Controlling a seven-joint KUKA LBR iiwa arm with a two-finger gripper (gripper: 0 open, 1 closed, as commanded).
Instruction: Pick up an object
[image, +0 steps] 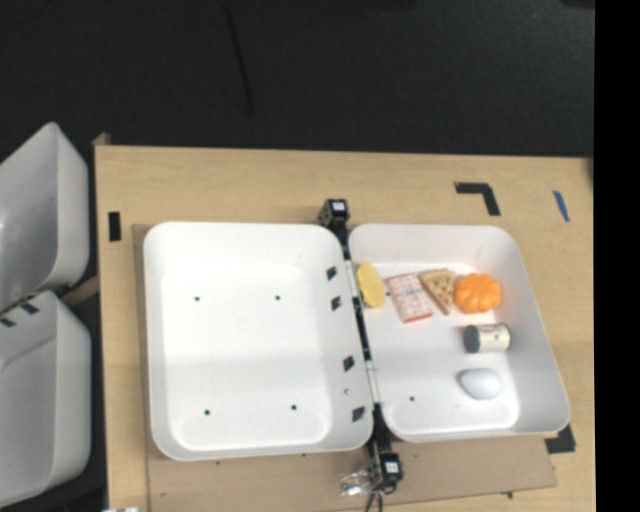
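The worktop (300, 185) is a pale wooden board carrying two shallow white bins side by side. The left bin (240, 340) takes up the worktop's left and middle, and nothing lies on its floor apart from a few small dark marks. The right bin (500, 250) sits toward the worktop's right edge and holds all the candidates for picking.

Along that bin's far side runs a row of things. An orange pumpkin-like fruit (477, 292) lies nearest the right wall; touching its left side is a tan waffle-patterned wedge (437, 288); next comes a flat pink-printed card or packet (409, 297); and a yellow oval piece (372, 286) lies against the wall shared with the left bin. Nearer the front, a short cylinder with a dark end (486, 339) lies on its side just below the orange fruit, and a white rounded lump (481, 383) sits in front of that, near the bin's front right corner and apart from the rest.

I cannot tell the state of the pincer, or whether it has hold of anything, so the pick is judged to be at its start, with no object lifted. The next move calls for choosing one target and descending over it. The white lump or the cylinder look the easiest, since each has free space around it, whereas the far row is crowded and a descent there risks nudging neighbours
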